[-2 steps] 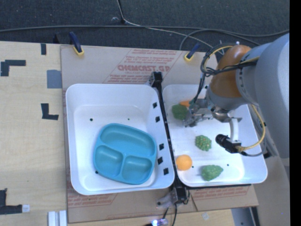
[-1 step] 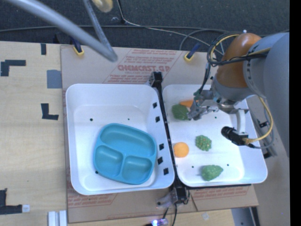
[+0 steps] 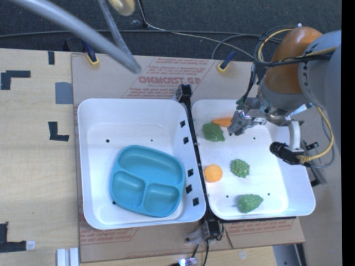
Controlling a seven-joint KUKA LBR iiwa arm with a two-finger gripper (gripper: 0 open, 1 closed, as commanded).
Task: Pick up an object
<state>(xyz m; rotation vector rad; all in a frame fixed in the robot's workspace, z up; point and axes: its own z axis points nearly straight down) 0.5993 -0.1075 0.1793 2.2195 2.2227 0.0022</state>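
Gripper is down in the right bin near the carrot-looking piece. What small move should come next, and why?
Probably a short drop onto the orange piece. The gripper hangs at that piece's right end, beside a green leafy item, and nothing is seen between its fingers, so no grasp yet.

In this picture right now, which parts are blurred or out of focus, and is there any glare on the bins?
In the camera view, the grey bar across the top left is blurred, being close to the lens; the blue tray, orange ball and end effector are fairly sharp; both white bins are bright but keep detail, with soft shadows.
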